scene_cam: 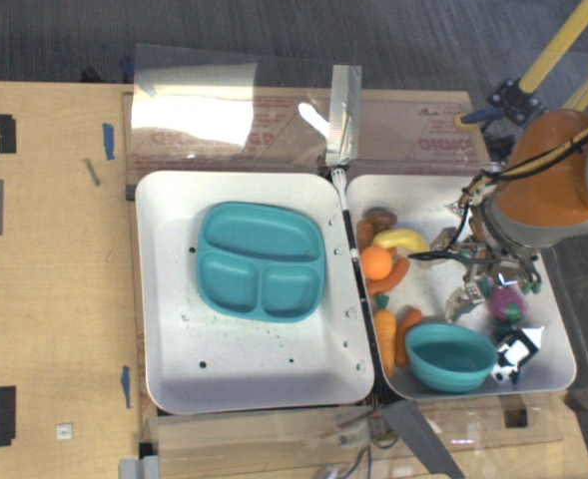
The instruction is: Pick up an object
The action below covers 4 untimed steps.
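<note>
Toy food (375,264) crowding right bin (558,362)

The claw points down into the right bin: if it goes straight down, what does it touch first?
Probably the bare floor of the right bin under the claw, beside the purple toy; depth is unclear.

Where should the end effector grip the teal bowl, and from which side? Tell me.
Grip the bowl by its rim, coming straight down from above with one finger inside and one outside. It sits upright and open-topped, so the thin wall is probably the easiest hold. Take the rim's far side, towards the bin's middle: carrots crowd its left, a black-and-white toy its right, and the bin wall runs close along its near side.
</note>
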Each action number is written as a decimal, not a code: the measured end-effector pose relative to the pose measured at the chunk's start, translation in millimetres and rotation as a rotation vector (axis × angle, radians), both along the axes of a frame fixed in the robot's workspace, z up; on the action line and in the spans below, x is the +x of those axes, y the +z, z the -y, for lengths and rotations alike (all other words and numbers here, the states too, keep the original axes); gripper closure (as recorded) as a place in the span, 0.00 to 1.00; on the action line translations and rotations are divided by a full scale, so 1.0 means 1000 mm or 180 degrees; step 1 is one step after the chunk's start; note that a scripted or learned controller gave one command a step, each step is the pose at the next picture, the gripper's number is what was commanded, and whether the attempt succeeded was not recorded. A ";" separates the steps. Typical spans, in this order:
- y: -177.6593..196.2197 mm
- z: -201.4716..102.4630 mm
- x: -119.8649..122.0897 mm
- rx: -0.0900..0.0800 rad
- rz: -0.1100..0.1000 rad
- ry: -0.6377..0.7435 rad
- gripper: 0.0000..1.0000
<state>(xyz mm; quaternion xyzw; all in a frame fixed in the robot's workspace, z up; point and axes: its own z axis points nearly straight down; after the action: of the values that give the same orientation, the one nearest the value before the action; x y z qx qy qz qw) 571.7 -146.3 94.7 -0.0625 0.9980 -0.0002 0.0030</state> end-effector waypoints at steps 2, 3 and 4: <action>-0.005 -0.042 -0.072 0.0009 0.0006 -0.1309 0.00; 0.106 -0.047 0.020 0.0014 0.0042 -0.1565 0.00; 0.014 -0.048 0.027 0.0013 0.0045 -0.1982 0.00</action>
<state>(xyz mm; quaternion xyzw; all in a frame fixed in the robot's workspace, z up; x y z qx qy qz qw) 598.3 -98.6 109.1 0.2463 0.9691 0.0005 0.0098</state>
